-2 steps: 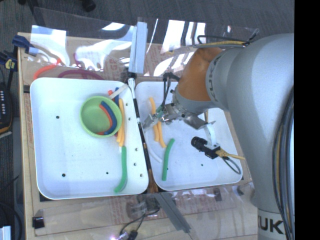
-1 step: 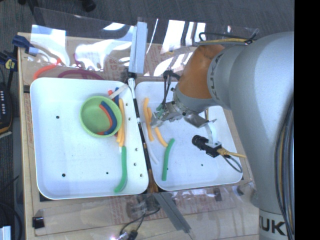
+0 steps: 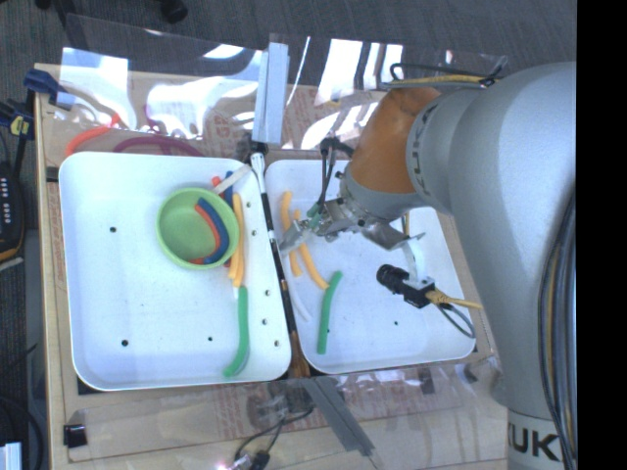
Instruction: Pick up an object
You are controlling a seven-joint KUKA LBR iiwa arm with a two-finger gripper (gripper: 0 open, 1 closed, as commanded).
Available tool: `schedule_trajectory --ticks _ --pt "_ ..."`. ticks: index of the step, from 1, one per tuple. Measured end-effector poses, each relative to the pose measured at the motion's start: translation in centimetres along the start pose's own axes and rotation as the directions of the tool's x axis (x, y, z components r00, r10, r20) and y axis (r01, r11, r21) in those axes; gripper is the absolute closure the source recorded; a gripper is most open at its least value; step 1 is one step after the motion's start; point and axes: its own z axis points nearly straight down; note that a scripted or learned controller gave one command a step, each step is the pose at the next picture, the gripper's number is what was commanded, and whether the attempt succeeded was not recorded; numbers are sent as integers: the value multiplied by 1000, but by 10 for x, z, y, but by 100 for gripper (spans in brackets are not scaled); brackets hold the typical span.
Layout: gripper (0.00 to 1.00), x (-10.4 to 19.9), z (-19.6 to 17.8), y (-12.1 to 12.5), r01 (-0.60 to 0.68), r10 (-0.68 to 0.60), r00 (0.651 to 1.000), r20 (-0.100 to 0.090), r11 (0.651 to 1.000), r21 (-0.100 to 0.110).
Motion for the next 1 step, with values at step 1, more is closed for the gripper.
schedule_trajectory --ticks 1 --pt "100 0 -10 1 1 -1 1000 -1 1000 0"
